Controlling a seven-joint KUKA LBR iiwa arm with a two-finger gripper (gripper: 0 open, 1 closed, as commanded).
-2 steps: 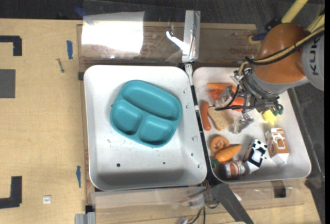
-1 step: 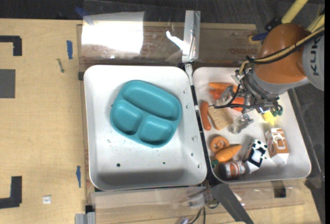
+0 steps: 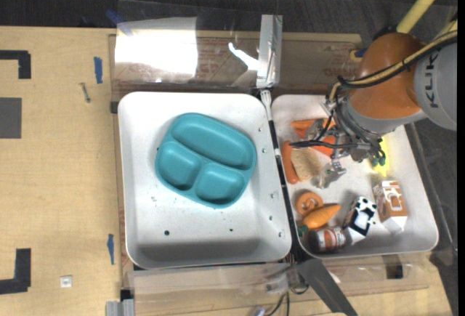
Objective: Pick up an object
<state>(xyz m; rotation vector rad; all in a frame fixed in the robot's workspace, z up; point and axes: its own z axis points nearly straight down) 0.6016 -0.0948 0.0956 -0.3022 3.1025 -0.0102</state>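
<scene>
The arm is reaching in from the right over the right bin (image 3: 421, 231), its orange band sitting above the wrist, and the gripper (image 3: 333, 175) is hanging low among the clutter near the bin's middle; whether it is open or closed cannot be told from here. Just beside it on the left an orange, carrot-like object (image 3: 290, 162) is lying along the bin's left wall, next to a pale tan piece (image 3: 309, 162). Nearer the front a rounded orange object (image 3: 320, 216) is resting beside a black-and-white item (image 3: 362, 216), a small can (image 3: 329, 239) and a small orange-and-white box (image 3: 392, 198). In the left bin (image 3: 138, 235) a teal divided plate (image 3: 205, 158) is lying flat.
</scene>
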